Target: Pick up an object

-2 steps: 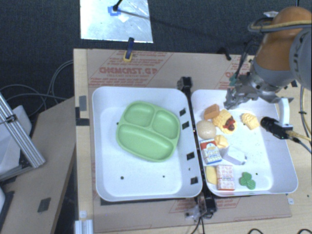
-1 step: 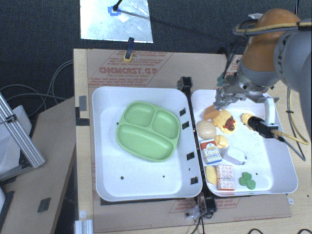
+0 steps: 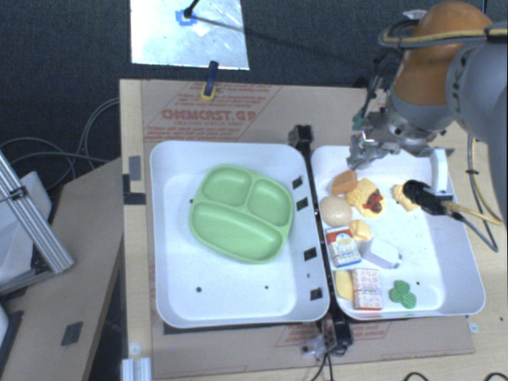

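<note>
Camera view shows the hand (image 3: 357,157) low over the far-left corner of the right bin (image 3: 446,262). It is too small and too blurred against the white floor to tell whether it is wide or narrow, and nothing can be seen held in it. The nearest thing is an orange-brown toy bun (image 3: 344,182), just beside the hand on the near side and apart from it. Touching the bun is a yellow-and-red toy food piece (image 3: 367,198), and a beige egg-shaped toy (image 3: 335,210) lies just nearer, by the bin's left wall. The right bin holds ten small things, counting those three. The others are a small yellow cube (image 3: 360,230), a red-and-white carton (image 3: 344,248), a white block (image 3: 382,252), a pale yellow slab (image 3: 343,284), a red-and-white box (image 3: 367,288), a green toy (image 3: 403,294) and a yellow piece (image 3: 404,198) well to the right, partly covered by the robot. The print on the carton and the box is unreadable, and the green toy's kind is unclear. The left bin (image 3: 176,280) holds one green divided plate (image 3: 240,213), lying flat. Both bins sit side by side on the cardboard-covered surface (image 3: 238,111). The grey arm (image 3: 476,78) is cut off at the right.
</note>
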### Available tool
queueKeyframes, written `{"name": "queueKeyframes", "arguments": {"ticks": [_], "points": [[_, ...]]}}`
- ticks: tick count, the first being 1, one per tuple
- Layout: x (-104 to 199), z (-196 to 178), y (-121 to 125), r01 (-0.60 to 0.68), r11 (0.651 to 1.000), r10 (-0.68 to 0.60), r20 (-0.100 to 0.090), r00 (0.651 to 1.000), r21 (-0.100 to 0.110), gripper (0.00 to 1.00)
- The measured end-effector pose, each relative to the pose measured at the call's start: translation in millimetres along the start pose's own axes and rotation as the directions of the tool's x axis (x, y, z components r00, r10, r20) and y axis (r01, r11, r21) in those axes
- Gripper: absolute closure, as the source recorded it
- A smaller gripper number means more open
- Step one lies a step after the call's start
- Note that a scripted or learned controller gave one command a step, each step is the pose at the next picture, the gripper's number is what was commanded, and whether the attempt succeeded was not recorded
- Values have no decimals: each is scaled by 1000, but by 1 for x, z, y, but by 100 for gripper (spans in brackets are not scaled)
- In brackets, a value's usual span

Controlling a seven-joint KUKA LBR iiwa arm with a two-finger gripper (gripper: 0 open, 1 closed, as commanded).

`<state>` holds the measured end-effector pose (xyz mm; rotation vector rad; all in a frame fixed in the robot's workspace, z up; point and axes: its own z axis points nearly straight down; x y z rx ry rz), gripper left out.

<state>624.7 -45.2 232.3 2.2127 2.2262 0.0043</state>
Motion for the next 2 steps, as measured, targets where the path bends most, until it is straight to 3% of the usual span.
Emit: {"name": "queueKeyframes", "arguments": {"ticks": [1, 2], "points": [[-1, 17, -13, -5, 1000, 5, 1, 1000, 3, 100], [6, 4, -15, -1, 1000, 1, 0, 1000, 2, 100]]}}
